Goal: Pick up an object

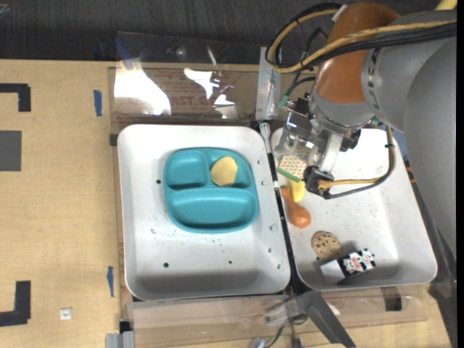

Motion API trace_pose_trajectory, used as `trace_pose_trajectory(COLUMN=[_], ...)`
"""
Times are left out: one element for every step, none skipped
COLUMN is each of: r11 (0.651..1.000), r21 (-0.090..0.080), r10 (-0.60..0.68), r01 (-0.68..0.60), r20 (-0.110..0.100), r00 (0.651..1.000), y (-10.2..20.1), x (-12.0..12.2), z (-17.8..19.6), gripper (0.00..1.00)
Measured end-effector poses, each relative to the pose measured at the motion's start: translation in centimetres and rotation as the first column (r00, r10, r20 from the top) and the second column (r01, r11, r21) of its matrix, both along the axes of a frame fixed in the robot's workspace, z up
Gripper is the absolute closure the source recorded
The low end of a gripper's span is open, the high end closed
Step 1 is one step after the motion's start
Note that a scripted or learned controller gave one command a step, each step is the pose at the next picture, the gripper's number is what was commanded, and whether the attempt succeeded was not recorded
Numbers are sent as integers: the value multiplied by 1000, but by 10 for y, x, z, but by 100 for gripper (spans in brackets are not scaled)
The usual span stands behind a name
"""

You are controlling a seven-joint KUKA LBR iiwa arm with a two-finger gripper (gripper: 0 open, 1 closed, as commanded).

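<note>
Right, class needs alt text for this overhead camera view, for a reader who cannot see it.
A grey robot arm with an orange band reaches low into the right white bin, above an orange carrot-shaped toy, near a speckled cookie and a small black-and-white block. The left white bin holds a teal divided plate carrying a yellow lemon-like piece.

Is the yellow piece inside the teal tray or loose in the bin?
Inside: the yellow piece sits in the upper right compartment of the teal tray.

The grey arm [428, 64] enters from three o'clock, filling the upper right, its orange band [348, 56] sitting toward one o'clock. Below the band the wrist angles down toward seven o'clock, carrying the tool [301, 167] low, just right of centre, cables looping around it.
</note>
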State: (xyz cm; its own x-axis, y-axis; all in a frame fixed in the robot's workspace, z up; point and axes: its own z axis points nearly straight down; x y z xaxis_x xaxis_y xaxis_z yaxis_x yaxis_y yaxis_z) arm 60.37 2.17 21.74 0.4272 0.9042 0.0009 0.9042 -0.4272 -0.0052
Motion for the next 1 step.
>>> trace_pose_trajectory(r11=[1000], r21=[-4], r10=[-26], r01=[26], r20=[-2], r00=[1000], y=[-37], x=[-5], z=[-19], gripper=[100])
